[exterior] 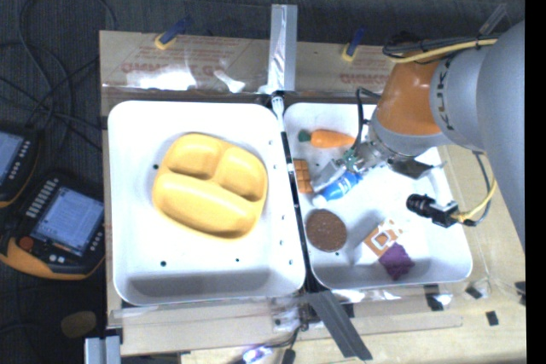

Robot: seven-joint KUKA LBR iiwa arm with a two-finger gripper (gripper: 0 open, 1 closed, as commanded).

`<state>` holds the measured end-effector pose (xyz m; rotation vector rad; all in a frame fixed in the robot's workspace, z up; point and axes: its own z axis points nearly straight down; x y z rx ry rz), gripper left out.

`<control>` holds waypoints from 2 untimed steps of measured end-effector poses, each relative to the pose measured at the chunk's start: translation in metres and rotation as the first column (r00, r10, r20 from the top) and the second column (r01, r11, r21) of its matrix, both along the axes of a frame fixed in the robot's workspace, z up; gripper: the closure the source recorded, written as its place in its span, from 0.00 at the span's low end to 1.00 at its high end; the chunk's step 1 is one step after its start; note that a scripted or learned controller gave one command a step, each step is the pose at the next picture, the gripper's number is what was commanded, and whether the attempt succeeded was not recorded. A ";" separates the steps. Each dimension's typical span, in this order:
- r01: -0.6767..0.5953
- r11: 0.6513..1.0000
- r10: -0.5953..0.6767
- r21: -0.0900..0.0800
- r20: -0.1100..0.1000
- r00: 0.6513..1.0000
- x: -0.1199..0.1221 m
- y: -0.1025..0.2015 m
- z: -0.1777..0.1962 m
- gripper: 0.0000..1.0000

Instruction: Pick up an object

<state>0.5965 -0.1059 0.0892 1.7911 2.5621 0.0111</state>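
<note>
So we're looking down at the two white bins, and the arm (pixel 478 98) comes in from the right with its orange band sitting over the top of the right bin (pixel 461 268). The gripper (pixel 357 158) is down low in that bin, and honestly we can't tell how it's set from this angle, the wrist hides too much.

Closest thing to the gripper is the blue-and-white bottle (pixel 334 183), lying tilted just below and to the left of it, looks like touching or nearly so. We can't say it's actually held. Right above the gripper on the left lies the orange carrot (pixel 328 138), just beside it. A small orange block (pixel 302 176) sits further left, against the wall between the bins.

Down from the gripper we've got the brown round disc (pixel 326 230), and to the lower right the orange-and-white card thing (pixel 384 237) with the purple piece (pixel 396 260) touching it. All of those are apart from the gripper.

Way off to the left, in the left bin (pixel 128 268), there's the big yellow moulded object (pixel 209 183), well apart from the gripper.
</note>
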 end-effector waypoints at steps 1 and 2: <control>0.087 0.996 -0.086 0.002 -0.021 0.996 -0.014 0.030 0.091 0.00; -0.136 0.991 0.136 0.003 -0.012 0.991 -0.011 0.002 0.003 0.00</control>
